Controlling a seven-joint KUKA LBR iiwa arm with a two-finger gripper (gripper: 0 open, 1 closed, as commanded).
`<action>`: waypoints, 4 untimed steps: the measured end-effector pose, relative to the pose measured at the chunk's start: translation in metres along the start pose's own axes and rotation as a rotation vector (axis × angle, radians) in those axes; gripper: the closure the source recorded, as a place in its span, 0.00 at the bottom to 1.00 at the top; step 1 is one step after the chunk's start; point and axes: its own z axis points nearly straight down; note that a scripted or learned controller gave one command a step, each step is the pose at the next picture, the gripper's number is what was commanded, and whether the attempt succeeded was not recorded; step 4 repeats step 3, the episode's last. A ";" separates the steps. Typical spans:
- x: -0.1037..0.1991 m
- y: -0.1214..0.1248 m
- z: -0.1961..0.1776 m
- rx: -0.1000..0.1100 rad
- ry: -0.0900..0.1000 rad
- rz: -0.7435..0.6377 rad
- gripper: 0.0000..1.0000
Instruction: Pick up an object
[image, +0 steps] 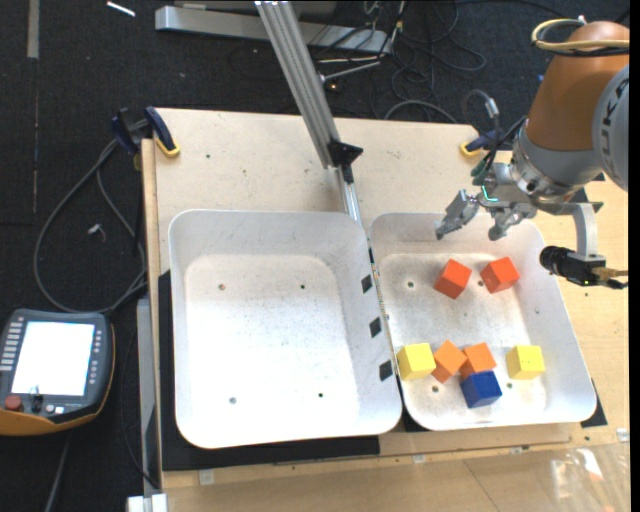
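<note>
Orange, yellow and blue cubes lie in the right bin (560, 330), at the right of the frame. Two orange cubes sit apart in its upper half: one (453, 277) toward the middle, the other (499, 273) just to its right. Lower down, a cluster: a yellow cube (416, 359) on the left, two orange cubes (449, 358) (479, 355) touching each other beside it, and a blue cube (481, 388) just below those two. A second yellow cube (525, 361) rests alone to the right of the cluster.

Above the upper pair hangs the pincer (478, 221), its fingers spread wide with nothing between them, over the bin's upper rim. The grey arm with its orange band (570, 95) comes in from the upper right corner.

Left of centre lies the left bin (190, 300), touching the right one along the middle. Both rest on the pale desk (250, 160). A metal pole (305, 85) slants down from the top edge to the bins' seam. A pendant with a screen (52, 368) lies on the dark floor at lower left.
</note>
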 end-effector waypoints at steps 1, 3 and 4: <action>0.000 0.000 0.000 0.000 0.000 0.000 0.00; 0.056 0.008 0.017 0.000 0.002 -0.005 0.00; 0.056 0.008 0.017 0.000 0.002 -0.005 0.00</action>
